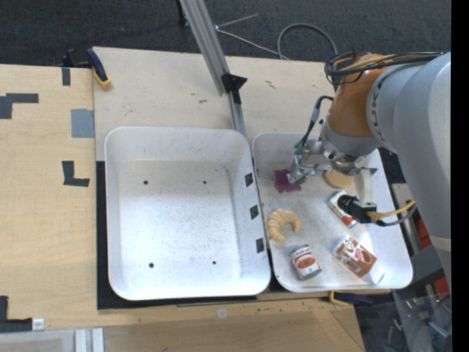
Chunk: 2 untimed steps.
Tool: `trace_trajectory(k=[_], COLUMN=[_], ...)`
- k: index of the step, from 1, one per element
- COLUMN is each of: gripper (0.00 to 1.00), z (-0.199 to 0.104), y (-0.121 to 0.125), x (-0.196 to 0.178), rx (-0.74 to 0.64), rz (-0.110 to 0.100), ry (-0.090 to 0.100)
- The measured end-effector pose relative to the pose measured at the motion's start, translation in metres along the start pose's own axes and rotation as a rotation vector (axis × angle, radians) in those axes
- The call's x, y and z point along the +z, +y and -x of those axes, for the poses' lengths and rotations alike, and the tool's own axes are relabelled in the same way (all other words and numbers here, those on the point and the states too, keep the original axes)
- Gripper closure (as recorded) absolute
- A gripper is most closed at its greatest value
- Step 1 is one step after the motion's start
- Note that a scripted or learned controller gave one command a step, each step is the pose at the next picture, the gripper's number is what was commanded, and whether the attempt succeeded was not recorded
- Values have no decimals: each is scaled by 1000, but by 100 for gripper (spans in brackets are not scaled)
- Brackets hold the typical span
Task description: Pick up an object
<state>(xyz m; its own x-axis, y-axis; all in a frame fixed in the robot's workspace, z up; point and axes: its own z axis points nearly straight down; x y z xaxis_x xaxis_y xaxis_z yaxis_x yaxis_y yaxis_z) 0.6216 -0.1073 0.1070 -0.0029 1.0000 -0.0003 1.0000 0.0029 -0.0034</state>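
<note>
Over the right bin on the bench, gripper beside purple object, grip unclear.

Fixed camera above bench, angled down, both white bins framed

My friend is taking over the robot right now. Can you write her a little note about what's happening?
Gripper: down low in the right bin, right at the purple object. A hold on it cannot be confirmed.
Things: the purple object, a croissant, a small can and a brown carton all lie in the right bin.
Done: the arm has reached the purple object; nothing is seen lifted.
Left: grip one object, probably the purple one, and raise it clear of the bin.
</note>
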Motion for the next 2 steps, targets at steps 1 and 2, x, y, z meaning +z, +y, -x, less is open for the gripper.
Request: trace_trajectory(k=[1, 2], gripper=[100, 100], z=[3, -6], y=[2, 7], x=[-43, -101], rx=[2, 1], rz=[6, 7], ry=[0, 0])
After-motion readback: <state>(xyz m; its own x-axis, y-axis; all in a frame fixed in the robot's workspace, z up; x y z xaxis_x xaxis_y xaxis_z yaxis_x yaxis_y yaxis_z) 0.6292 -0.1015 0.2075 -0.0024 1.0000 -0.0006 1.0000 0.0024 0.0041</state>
